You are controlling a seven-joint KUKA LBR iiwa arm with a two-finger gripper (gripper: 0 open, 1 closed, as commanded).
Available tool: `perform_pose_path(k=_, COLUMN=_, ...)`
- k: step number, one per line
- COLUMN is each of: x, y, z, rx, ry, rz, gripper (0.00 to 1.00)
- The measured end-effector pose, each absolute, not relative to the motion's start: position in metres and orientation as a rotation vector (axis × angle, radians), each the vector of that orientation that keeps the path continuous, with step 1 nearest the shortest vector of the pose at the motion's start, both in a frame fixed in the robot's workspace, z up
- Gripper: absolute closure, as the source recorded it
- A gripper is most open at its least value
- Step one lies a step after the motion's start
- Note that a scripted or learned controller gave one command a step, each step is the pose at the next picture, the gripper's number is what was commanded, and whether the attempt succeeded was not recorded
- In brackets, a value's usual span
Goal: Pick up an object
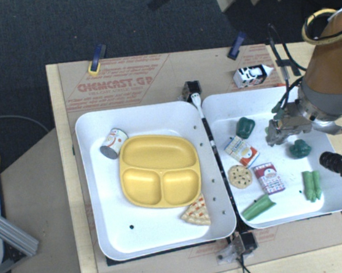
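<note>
**Gripper low over the right bin**

Cardboard-topped bench, 2 white bins. From above, the gripper hangs over the right bin, beside a dark green toy, probably the target; its jaws' spread I cannot tell. Left bin bears a yellow divided plate.

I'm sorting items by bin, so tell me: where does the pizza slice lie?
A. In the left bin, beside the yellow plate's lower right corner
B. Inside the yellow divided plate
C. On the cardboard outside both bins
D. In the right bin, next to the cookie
A: the pizza slice lies on the left bin floor, just off the yellow plate corner.
</note>
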State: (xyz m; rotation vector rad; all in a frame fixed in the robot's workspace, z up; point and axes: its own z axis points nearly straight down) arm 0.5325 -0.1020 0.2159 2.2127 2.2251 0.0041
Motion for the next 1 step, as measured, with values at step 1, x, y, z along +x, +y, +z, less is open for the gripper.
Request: perform_pose_path(k=1, x=0.5637, y=-0.0615, z=0.2324, rx=2.212, ry=2.225, rz=0.007, gripper=1.0)
